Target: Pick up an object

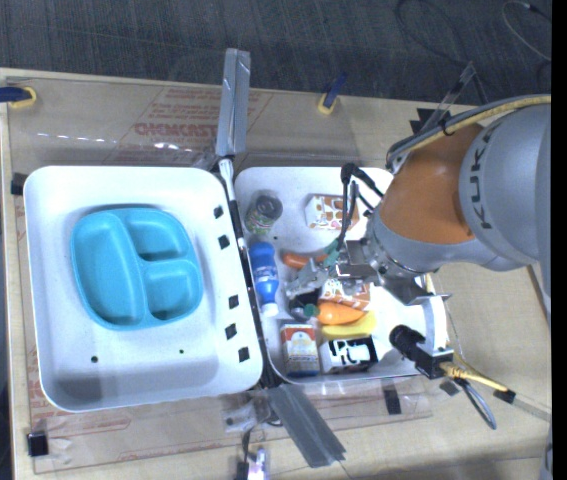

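One tool (325, 280) | right bin (293, 180) | orange object (341, 313) just below

Around my bench, off the job

My left bin (48, 368) holds a blue tray (135, 265) with three compartments, lying flat near the bin's middle. A grey bar (231, 103) runs up from the seam between my two bins, and another grey bar (308, 426) slants away at the seam's near end. Clear sheet (113, 118) covers the wooden bench (383, 113) behind the bins, with red print showing through it. A blue clamp (8, 96) grips the bench's far left corner, and a smaller one (334, 92) sits on the back edge. Dark carpet (263, 18) lies beyond.
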{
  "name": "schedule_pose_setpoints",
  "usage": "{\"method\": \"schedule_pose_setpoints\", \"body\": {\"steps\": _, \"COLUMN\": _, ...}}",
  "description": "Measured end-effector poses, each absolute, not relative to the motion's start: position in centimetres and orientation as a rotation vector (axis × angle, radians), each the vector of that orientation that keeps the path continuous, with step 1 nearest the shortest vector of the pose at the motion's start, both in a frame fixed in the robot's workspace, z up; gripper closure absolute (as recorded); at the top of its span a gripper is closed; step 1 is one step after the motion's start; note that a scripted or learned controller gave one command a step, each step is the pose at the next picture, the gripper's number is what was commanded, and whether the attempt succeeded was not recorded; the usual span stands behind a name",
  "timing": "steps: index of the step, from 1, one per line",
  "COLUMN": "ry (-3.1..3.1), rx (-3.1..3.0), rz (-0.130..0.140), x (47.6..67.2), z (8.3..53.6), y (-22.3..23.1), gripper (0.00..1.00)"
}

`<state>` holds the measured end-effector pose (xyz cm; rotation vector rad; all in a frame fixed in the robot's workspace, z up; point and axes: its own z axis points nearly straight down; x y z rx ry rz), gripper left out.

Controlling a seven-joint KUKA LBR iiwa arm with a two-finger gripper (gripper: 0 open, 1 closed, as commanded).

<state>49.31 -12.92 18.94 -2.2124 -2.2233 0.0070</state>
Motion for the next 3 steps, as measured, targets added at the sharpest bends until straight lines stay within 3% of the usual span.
{"method": "schedule_pose_setpoints", "body": {"steps": 1, "ry": -2.26, "rx": -2.197, "rz": -0.008, "x": 48.5, "z": 9.4, "y": -18.4, "gripper": 0.0}}
{"method": "schedule_pose_setpoints", "body": {"steps": 3, "ry": -2.37, "rx": -2.055, "rz": 0.003, "x": 47.6, "z": 11.0, "y": -12.9, "gripper": 0.0}}
